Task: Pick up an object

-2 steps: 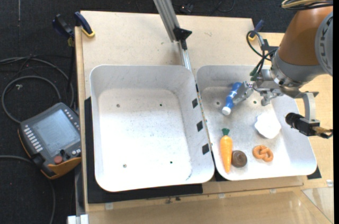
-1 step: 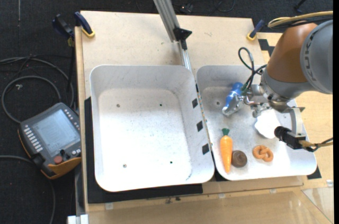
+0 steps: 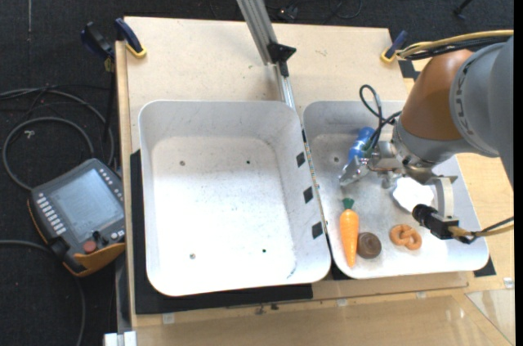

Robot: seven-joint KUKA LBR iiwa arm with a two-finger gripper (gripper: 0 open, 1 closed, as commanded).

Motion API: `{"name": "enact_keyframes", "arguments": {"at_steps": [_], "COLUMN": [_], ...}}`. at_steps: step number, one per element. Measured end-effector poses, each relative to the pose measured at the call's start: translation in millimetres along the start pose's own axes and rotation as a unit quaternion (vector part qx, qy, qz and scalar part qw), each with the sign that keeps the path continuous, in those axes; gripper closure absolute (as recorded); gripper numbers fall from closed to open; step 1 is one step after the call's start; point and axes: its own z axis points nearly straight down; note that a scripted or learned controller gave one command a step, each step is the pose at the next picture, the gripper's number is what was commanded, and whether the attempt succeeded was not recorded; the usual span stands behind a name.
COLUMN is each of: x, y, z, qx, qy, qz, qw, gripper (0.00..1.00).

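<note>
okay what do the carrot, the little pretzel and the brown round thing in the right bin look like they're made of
Carrot: likely moulded plastic; even orange body, green top, smooth look.
Pretzel: probably plastic or rubber toy food; uniform tan-orange, rounded loops.
Brown round thing: matte dark brown disc, maybe plastic or wood; too small to tell.
All lie in the right bin, which looks like thin white formed plastic.

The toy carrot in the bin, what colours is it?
The toy carrot is orange with a small green top, seen in the camera view.
</note>
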Motion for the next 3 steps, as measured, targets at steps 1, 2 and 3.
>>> {"name": "enact_keyframes", "arguments": {"at_steps": [1, 2, 3], "x": [0, 1, -3], "y": [1, 11, 2], "z": [-12, -60, -112], "qx": [-0.001, -0.003, -0.004], "qy": [0.000, -0.001, -0.001], "qz": [0.000, -0.002, -0.001], "qw": [1.0000, 1.0000, 1.0000], "gripper": [1.00, 1.00, 1.00]}}
